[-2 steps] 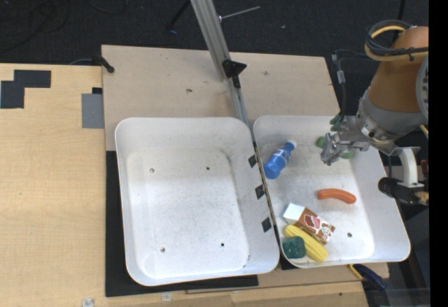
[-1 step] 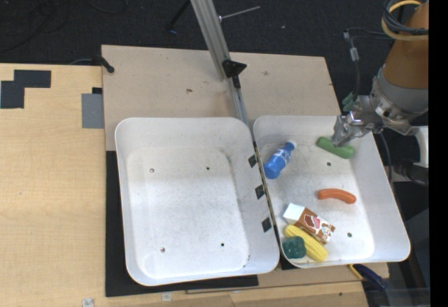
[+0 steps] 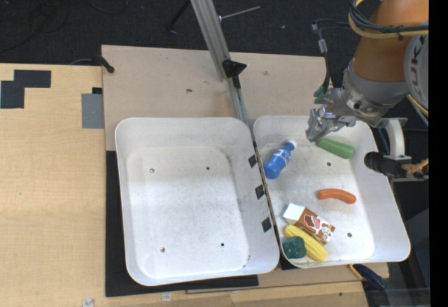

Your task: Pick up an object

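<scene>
Starting at the near edge of the right bin (image 3: 392,243), you are looking at a tight cluster: a yellow corn cob (image 3: 311,246) touching a dark green lump (image 3: 295,248), with a small brown-and-white carton (image 3: 308,221) lying just behind them. Any descent here is risking a nudge of all three at once (crowded items tend to slide rather than seat between fingers). The carton is carrying printing, but it is too small for you to read; no brand or word is coming through anywhere else in the scene either.

Moving farther in, an orange sausage (image 3: 337,195) is lying alone near the right wall, well apart from the rest. A blue bottle (image 3: 278,159) with a white cap is resting tilted beside the divider between the bins; a grasp there is risking a finger striking the bin wall, and the bottle looks round enough to roll.

Farthest back, the gripper (image 3: 322,124) is hovering over the far end of the right bin, just beside a green vegetable (image 3: 334,147), which you should probably treat as the pick target. You cannot tell from this slant how the fingers are standing. Nothing is showing between them. The likely failure is a descent landing off the vegetable's end, pushing it toward the far wall.

The left bin (image 3: 133,159) is sitting well apart from the action.
</scene>
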Controlling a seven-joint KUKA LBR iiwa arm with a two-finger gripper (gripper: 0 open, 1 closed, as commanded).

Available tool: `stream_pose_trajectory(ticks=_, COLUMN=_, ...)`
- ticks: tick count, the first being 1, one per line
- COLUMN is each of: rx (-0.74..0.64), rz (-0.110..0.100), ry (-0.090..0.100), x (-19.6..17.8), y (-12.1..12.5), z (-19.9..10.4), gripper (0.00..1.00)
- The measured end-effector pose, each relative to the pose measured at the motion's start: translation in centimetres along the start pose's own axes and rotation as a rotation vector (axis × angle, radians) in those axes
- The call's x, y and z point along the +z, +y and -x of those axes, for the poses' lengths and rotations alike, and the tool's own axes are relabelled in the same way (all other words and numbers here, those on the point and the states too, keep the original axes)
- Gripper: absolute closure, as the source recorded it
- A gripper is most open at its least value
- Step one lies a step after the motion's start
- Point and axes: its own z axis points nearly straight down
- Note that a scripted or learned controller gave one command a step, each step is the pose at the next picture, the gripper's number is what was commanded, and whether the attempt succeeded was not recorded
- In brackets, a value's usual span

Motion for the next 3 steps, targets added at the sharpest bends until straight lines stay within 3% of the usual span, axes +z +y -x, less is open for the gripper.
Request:
stream_pose_trajectory(ticks=1, rx=0.002, rz=-0.003, ry=0.0, x=1.8, y=1.4, z=-4.5, gripper=1.0)
stream_pose_trajectory(ticks=3, rx=0.001, rz=0.0, ry=0.0, x=1.2, y=3.7, z=-14.6, gripper=1.0)
